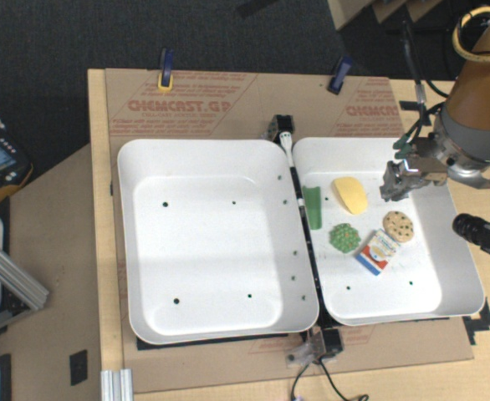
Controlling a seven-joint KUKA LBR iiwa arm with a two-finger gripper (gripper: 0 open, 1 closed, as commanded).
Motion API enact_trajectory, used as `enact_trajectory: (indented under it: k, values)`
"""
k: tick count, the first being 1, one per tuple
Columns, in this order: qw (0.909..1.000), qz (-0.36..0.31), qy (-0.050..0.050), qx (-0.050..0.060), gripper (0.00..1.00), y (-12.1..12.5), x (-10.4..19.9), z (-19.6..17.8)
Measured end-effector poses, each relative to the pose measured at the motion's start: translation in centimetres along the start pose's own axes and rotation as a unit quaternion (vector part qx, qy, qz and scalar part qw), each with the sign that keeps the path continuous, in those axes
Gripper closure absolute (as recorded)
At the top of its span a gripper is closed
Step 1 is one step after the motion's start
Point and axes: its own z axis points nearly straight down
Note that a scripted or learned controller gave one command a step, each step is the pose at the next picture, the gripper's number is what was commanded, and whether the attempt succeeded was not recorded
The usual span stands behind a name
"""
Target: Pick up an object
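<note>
Jaws over the right bin [446, 295] — state unclear — near green bar [313, 207], its length running front to back.

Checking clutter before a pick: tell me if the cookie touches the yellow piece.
Apart. The camera view shows bare white bin floor between the cookie and the yellow piece.

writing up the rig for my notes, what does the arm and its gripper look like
The arm is a rounded grey body with a broad orange band above the wrist. Dark cables run down beside it toward the wrist. The gripper is a small metallic grey block with darker parts and a bit of green near its top.
</note>
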Motion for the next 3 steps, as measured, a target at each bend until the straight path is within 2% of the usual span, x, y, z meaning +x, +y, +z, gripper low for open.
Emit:
enact_trajectory:
  k: [1, 2, 3]
  values:
    - [1.0000, 0.001, 0.000, 0.001, 1.00, -6.0, -2.5, 4.9]
    - [1.0000, 0.003, -0.004, -0.004, 1.00, -5.9, -13.2, 6.2]
    - [1.0000, -0.007, 0.000, -0.005, 1.00, -1.6, -3.6, 6.8]
